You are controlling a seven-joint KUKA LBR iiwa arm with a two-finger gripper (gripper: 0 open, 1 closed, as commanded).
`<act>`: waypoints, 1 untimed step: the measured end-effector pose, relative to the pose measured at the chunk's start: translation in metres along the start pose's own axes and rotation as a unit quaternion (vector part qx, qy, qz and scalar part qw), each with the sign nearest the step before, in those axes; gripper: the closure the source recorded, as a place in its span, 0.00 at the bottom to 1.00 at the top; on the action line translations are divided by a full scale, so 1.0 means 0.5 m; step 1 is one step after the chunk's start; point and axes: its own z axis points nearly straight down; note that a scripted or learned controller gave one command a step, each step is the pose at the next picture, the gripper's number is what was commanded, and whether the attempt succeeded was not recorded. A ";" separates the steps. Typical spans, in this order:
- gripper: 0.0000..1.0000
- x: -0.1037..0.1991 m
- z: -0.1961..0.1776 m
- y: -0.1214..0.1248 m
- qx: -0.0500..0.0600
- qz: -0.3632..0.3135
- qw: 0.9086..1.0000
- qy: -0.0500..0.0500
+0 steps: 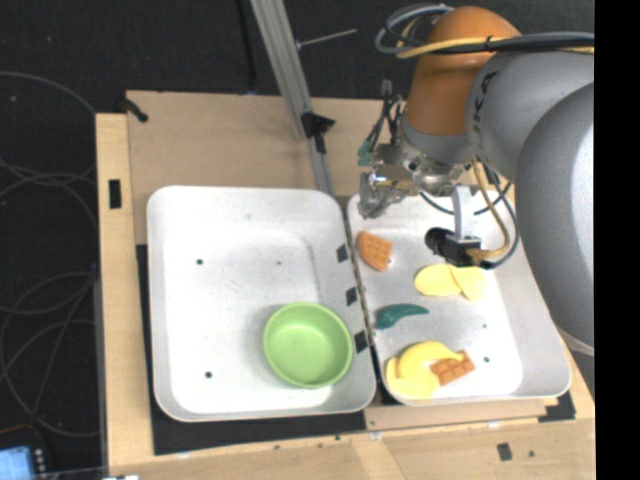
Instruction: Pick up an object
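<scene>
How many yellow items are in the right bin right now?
2: one pale yellow piece mid-bin, one brighter yellow piece at the near end under an orange waffle bit. The arm may hide others.

Bright, even light on the white bins (pixel 250 208) (surroundings dim).

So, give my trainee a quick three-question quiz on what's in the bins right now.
1. True or false: the green bowl lies in the left bin.
2. Which thing lies nearest the pincer? A) the orange waffle piece B) the teal piece C) the bowl
3. Fill in: the arm hangs over the ___ bin.

Key: 1 true; 2 A; 3 right.
</scene>
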 end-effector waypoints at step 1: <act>1.00 0.093 0.004 0.011 0.000 0.000 1.000 0.000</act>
